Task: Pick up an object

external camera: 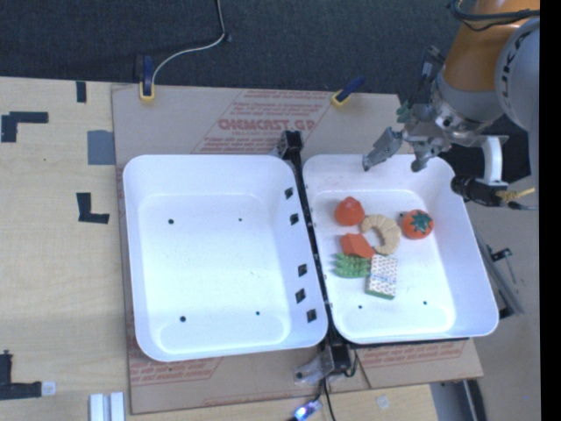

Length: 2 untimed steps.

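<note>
Patterned white block (383, 276) sits lowest in the right bin (465, 270).
Beside it cluster a green leafy piece (351, 266), an orange piece (356, 245), a beige ring (380, 232), a red fruit (349, 210) and a tomato (417, 224); the gripper (396, 154) hangs over the bin's far edge, fingers spread, holding nothing.

Open jaws of the gripper (399, 153) hang above the right bin (465, 235), holding nothing.
</note>
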Motion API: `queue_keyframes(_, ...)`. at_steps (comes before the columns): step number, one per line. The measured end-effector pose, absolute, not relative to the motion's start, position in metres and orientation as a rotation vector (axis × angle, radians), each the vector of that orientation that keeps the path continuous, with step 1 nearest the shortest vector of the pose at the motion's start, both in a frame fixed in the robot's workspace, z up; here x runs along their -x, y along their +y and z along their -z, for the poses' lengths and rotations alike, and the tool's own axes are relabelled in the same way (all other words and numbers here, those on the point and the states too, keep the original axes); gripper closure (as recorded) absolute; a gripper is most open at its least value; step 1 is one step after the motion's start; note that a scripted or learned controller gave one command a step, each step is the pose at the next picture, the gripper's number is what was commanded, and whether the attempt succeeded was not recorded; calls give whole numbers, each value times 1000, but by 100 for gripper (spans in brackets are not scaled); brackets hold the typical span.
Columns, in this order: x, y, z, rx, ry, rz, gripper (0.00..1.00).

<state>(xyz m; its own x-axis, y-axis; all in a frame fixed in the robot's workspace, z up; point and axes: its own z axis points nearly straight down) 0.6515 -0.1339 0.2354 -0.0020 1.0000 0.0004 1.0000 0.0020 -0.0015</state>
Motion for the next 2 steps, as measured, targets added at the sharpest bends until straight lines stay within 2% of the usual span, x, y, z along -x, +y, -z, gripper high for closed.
queue_keyframes(2, -575, -99, -94, 2215, -2214, -10, 0)
